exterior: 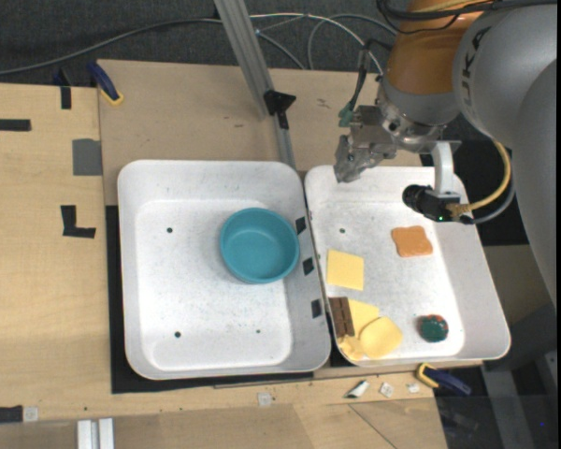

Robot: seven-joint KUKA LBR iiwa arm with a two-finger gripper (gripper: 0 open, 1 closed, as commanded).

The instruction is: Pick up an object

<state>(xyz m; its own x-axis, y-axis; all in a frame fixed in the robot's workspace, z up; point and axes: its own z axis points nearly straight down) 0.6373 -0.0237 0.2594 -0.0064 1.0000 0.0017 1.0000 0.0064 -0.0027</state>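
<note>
A light wooden bench (37,251) fills the left of the slanted overhead view, with strips of black tape stuck to it. On it sit two shallow white plastic bins side by side. The left bin (150,251) holds a round teal plastic bowl (258,244), upright, near the middle and toward the wall shared with the other bin. The right bin (467,288) holds several small play-food pieces. A flat pale yellow square slice (345,270) lies left of centre; below it a small dark brown bar (341,316) sits just beside a rounded pale yellow lump (374,335) in the near left corner. Further right, a flat orange toast-like square (411,241) lies by itself, and a small dark green rounded piece (433,327) rests near the front right corner. Any of these could serve as the object to pick up; all look light. The flat slices are probably thin and hard to get fingers under, so the bowl's rim or the rounded yellow lump looks like the easier place to grip. The grey two-finger gripper (348,170) hangs at the far edge of the right bin, near the shared wall, well apart from every piece and holding nothing; whether its fingers are apart or together cannot be told. The grey arm with an orange band (439,26) reaches in from the upper right.
</note>
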